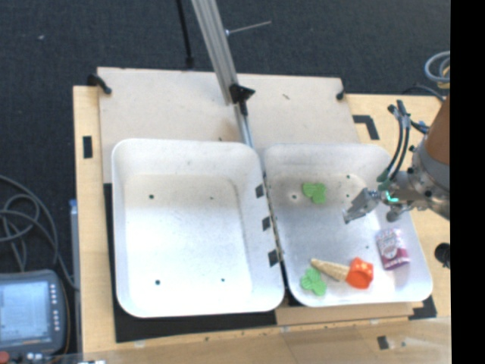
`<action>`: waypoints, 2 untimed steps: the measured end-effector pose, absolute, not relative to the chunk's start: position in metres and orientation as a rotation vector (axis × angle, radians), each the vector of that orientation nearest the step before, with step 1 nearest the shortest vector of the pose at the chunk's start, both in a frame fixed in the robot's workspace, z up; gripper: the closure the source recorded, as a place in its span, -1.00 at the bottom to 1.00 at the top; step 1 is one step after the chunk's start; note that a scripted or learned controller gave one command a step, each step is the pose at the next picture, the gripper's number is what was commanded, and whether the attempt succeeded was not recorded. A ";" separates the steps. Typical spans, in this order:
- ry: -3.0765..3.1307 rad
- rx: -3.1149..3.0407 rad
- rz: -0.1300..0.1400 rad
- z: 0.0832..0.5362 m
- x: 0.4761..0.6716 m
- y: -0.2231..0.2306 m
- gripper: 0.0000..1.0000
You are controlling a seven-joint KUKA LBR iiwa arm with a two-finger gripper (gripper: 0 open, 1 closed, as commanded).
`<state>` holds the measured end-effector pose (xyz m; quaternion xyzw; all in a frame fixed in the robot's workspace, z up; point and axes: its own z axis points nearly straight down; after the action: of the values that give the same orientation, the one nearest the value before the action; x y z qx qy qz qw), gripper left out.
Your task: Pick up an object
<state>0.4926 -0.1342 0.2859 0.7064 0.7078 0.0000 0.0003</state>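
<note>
White bins [189,154], green pieces [314,192], orange block [361,273] (tan cone [328,268] alongside)

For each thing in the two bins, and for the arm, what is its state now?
Gripper: above the right bin, holding nothing that I can see.
Upper green piece: lying loose.
Lower green piece: lying at the near edge.
Cone: on its side, touching the orange piece.
Pink packet: lying flat.
Left bin: resting level.

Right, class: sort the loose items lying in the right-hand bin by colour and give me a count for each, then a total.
Green: 2, an upper green piece and a lower green piece
Orange: 1, the orange block
Tan: 1, the tan cone
Pink and white: 1, the packet
Total: 5
</note>
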 end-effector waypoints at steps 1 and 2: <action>2.217 2.220 0.004 0.288 0.493 -0.135 -1.00; 2.218 2.225 -0.003 0.243 0.496 -0.128 -1.00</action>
<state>0.4957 -0.1284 0.2426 0.7083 0.7059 -0.0011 -0.0001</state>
